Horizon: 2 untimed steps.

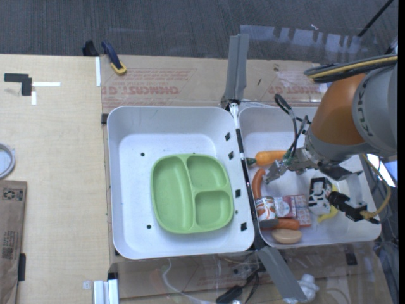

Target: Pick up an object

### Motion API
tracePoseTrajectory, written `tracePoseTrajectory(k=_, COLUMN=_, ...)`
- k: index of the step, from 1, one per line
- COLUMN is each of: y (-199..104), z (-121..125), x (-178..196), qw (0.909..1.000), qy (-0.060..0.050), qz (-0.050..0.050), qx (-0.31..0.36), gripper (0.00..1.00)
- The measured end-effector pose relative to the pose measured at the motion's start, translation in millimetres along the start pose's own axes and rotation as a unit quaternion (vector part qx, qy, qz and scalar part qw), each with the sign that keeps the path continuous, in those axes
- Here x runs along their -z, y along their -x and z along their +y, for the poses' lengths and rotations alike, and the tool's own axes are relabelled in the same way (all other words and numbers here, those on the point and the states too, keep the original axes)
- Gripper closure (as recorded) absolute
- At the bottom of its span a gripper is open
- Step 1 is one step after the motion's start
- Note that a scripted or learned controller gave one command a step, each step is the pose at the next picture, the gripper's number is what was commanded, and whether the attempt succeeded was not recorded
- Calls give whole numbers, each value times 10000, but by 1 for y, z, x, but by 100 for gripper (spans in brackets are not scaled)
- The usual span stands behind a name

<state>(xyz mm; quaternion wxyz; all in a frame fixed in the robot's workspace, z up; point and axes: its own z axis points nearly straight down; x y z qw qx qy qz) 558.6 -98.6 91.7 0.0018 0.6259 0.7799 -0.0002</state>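
Carrot (271,157) | arm (354,116) bent over right bin (253,122) | end effector (276,170) just below

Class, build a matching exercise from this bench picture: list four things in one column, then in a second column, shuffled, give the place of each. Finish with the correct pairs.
Column one:
1. green divided plate
2. orange carrot
3. printed food box
4. yellow-handled clamp

Column two:
A. on the cardboard beyond the bins
B. in the left bin
C. near the front wall of the right bin
D. in the right bin, beside the divider between the bins, farther back

Pairs: 1-B, 2-D, 3-C, 4-A
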Motion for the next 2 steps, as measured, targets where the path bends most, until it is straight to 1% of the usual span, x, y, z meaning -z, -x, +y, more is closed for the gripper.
tracePoseTrajectory(k=1, y=-1, z=-2, x=2, qw=10000, qy=-60, qz=21, qx=-11, gripper=100)
tracePoseTrajectory(k=2, y=-1, z=-2, x=2, qw=10000, qy=-61, qz=21, qx=-15, gripper=0)
